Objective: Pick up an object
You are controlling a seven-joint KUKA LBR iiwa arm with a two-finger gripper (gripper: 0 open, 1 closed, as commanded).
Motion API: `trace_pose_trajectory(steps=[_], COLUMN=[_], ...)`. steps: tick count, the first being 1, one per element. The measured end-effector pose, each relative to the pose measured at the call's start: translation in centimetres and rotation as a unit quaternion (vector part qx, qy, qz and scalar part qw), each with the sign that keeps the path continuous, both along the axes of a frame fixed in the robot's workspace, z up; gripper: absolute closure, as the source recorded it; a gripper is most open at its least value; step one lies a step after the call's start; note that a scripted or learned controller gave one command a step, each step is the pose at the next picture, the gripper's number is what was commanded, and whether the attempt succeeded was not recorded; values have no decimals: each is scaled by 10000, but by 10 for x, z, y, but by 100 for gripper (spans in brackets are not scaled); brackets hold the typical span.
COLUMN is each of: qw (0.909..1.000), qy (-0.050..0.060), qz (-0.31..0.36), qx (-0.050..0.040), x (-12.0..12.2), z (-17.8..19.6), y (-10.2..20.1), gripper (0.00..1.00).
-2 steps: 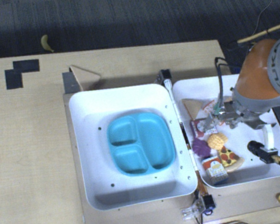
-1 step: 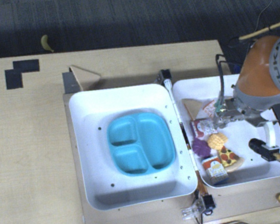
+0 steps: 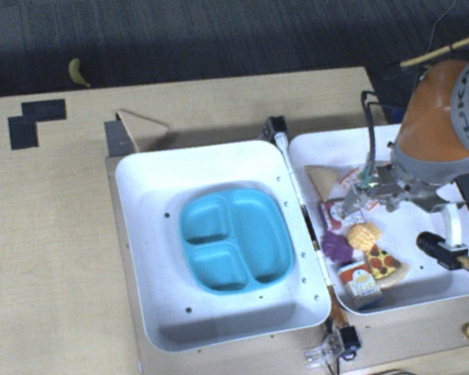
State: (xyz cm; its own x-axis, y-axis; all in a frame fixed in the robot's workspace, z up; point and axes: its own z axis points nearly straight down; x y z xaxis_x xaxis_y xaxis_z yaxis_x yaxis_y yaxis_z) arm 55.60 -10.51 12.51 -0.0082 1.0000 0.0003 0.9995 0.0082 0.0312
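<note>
The gripper (image 3: 364, 199) hangs low in the right bin (image 3: 455, 281); whether it grips anything cannot be told. Just below it lies a yellow waffle (image 3: 362, 234), with a purple toy (image 3: 337, 247) beside that and a pizza slice (image 3: 385, 263) lower still. Far left, the other bin (image 3: 151, 237) holds a blue tray (image 3: 236, 238).

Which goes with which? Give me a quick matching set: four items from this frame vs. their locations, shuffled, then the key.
Items:
1. blue divided plate
2. pizza slice toy
3. purple grapes toy
4. tool

Places:
A. right bin, near its front edge, right of the small carton
B. over the right bin, above the toys
C. centre of the left bin
D. right bin, by the wall next to the left bin

Pairs: 1-C, 2-A, 3-D, 4-B
</note>
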Motion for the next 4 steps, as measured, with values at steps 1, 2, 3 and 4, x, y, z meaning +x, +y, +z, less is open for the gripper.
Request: trace_pose_trajectory(steps=[1,2,3,4], qw=[9999,10000,9999,9999], qy=[92,63,138,143], qz=[-39,-31,-15,-14], qx=[-12,-13,6,1], x=[-66,-63,-19,-20], z=[-37,-25,60,60], y=[21,21,92,91], gripper=[0,100,100,0])
